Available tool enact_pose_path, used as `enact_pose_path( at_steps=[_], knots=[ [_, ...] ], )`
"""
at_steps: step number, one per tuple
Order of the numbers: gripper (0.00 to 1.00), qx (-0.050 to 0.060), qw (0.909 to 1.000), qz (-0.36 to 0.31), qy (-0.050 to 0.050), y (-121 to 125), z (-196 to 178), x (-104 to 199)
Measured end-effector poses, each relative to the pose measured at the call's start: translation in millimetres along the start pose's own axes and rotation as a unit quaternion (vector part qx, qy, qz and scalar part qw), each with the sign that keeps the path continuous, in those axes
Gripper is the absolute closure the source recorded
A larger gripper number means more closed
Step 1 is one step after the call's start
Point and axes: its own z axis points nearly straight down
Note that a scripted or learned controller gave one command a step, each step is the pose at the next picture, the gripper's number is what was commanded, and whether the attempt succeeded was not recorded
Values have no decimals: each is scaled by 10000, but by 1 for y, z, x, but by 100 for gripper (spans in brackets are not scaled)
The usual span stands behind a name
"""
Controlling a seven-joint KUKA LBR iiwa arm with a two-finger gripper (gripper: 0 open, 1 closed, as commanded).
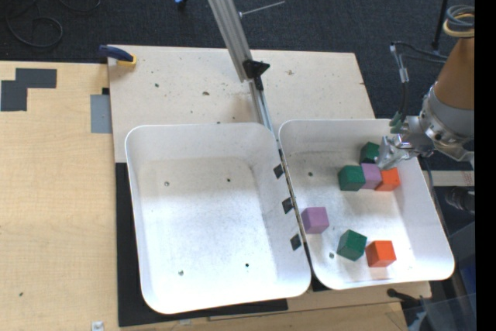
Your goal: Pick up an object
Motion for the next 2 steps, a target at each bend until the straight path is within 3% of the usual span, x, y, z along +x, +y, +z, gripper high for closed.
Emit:
enact_pose_path(
  at_steps=[2],
  knots=[
    [100,8,10000,-20,12,7,-11,106]
  ],
)
